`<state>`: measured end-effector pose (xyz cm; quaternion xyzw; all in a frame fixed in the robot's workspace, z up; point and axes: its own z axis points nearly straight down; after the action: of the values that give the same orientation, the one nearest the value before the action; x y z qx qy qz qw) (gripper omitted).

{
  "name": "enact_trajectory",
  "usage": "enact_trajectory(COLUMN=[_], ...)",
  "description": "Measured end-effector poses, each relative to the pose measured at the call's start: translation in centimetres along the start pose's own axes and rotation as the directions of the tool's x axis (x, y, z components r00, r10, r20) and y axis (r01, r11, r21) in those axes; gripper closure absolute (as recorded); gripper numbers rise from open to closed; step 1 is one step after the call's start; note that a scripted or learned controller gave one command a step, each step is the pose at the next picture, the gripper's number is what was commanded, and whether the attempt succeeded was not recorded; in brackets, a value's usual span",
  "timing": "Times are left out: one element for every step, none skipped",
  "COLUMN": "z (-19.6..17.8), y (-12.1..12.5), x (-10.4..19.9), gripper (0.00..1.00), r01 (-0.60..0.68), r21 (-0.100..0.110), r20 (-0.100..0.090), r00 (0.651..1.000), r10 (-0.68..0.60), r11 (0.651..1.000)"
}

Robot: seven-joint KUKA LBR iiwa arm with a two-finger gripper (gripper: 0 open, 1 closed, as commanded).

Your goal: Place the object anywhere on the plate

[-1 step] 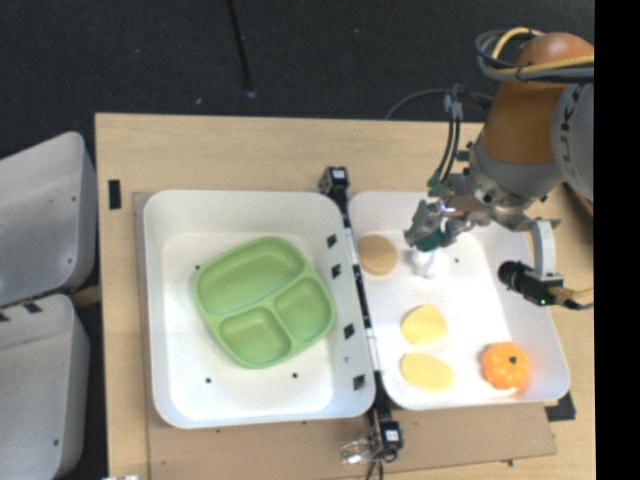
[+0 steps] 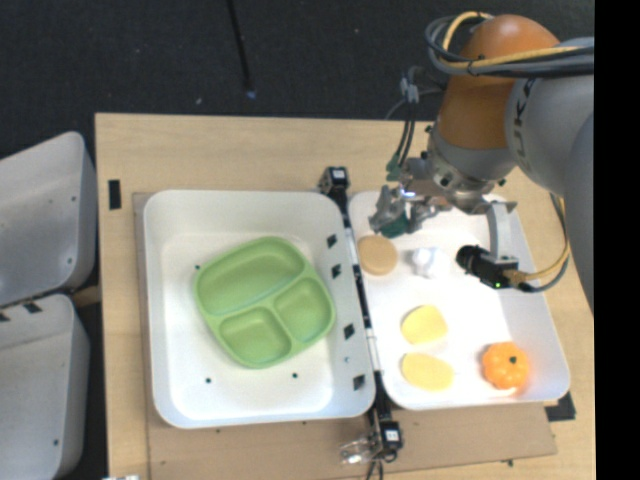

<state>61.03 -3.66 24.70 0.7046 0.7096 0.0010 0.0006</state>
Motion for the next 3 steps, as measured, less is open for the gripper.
enact_trajectory(z=[-0.5,0.4,0.0], y=[1.5,1.2,3.2], x=[4.6,9.6,14.3], gripper=[1.00,1.00,1.00], r01=[0.000,0.000,0.000], r21=[0.000,0.003,0.000], r20=[-0.001,-0.001,-0.001], r00=[1.000,1.000,1.000], r10=[0.000,0.000,0.000], r11=[1.000,1.000,1.000])
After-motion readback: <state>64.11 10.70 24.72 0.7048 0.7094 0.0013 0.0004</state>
